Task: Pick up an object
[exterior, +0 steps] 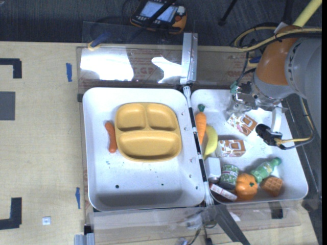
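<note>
I see the right bin (301,172) holding the clutter. Near its top, the gripper (240,103) hangs just above a small white-and-orange packet (242,123); I cannot tell its grip. A matching packet (232,147) lies just below.

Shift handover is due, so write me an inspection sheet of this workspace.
Surface: two white bins, left bin and right bin, on a wooden bench.
Job's things: carrot, banana, orange, green bottle, snack packet in right bin.
Clutter: yellow divided plate and sausage in left bin.
End effector: above right bin's far end; finger state unclear.
Cables: black cable beside arm.
Surroundings: handheld controller beyond bench.
</note>
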